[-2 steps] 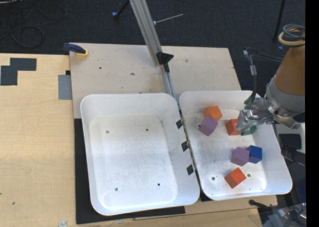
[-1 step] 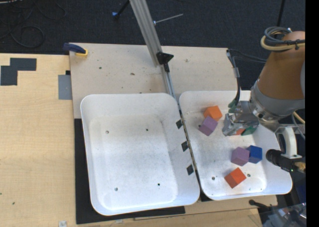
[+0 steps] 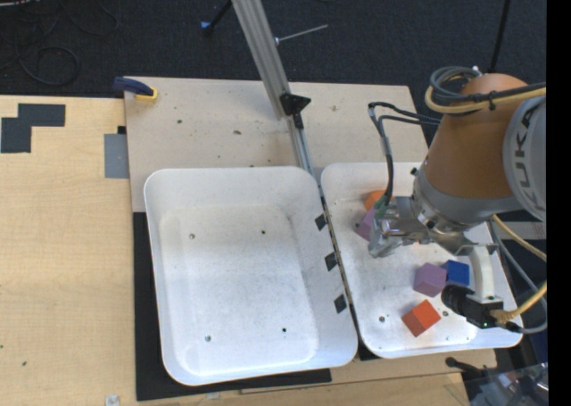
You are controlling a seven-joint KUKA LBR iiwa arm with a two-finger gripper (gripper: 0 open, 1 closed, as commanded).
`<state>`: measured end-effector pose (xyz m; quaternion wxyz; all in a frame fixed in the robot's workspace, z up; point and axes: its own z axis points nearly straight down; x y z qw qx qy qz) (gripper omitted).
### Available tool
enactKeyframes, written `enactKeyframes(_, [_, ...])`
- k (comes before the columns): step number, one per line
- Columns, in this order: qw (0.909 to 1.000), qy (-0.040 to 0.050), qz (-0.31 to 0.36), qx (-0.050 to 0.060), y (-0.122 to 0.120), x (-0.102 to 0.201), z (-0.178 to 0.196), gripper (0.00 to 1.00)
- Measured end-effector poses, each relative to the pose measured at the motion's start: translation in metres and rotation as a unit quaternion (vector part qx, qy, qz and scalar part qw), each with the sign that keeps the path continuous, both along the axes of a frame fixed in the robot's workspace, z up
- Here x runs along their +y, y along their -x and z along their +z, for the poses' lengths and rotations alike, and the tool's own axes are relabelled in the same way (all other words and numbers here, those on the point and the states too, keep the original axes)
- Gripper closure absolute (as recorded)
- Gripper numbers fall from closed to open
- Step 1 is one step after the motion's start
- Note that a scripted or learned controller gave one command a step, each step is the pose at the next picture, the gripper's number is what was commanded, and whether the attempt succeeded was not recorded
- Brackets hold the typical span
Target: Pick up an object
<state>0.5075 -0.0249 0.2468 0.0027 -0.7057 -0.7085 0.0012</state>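
Right bin (image 3: 393, 342) holds small stiff-looking blocks, likely light, best pinched across flat faces; gripper (image 3: 385, 239) beside purple block (image 3: 367, 222), opening untellable.

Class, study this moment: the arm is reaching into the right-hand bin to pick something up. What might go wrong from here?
1. The claw sits among a purple block and an orange piece crowded close together, so it may nudge or catch both.
2. These lie near the bin's left wall, which may block a clean grasp.
3. The arm hides part of the bin, so the grasp is hard to confirm.
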Motion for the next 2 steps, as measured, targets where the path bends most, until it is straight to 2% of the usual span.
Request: enactKeyframes(2, [1.0000, 0.0000, 0.000, 0.000, 0.016, 0.102, -0.024, 1.00])
